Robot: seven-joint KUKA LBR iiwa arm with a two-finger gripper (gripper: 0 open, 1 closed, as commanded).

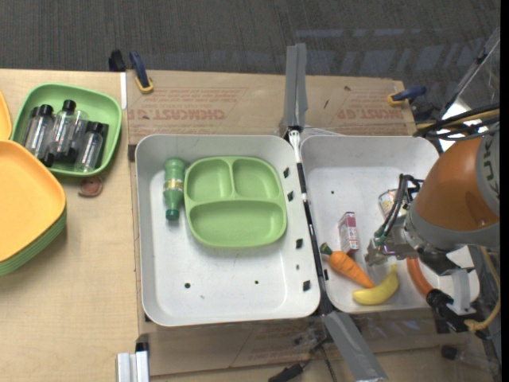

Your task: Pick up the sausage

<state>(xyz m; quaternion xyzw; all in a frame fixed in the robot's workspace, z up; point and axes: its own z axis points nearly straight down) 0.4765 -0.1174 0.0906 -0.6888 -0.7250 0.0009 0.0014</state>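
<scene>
1. Arm. The arm (pixel 465 201) stands highest above the bench (pixel 71 293) and so nearest the camera. Its orange band sits up and to the right of the banana (pixel 378 290).

2. Tool. The tool (pixel 382 251) hangs low inside the right bin (pixel 350 146), just above the banana and close to its upper end. Its state cannot be determined: dark linkage and cabling mask the tip, so it may be spread or pressed together. Nothing can be seen held in it.

3. Task thing. The sausage (pixel 417 274) is judged to be the curved orange-red piece just to the right of the banana, on the bin floor. It appears smooth and slightly glossy, bent like a shallow hook, and is partly covered by the arm body. Its lower end runs towards the bin's near right corner.

4. Surroundings.
- The carrot (pixel 348 267) lies just left of the banana, tip pointing down and right, nearly touching it.
- A small pink packet (pixel 348 231) lies up and left of the banana.
- Well to the left of the banana, the left bin (pixel 151 237) holds a green divided plate (pixel 235 201) and a green bottle (pixel 172 187).

5. Progress. Judgement: the pick is not done. The sausage rests in the bin and the tool is beside it, nearer the banana. Alignment over the sausage, closure and lift are left.
</scene>
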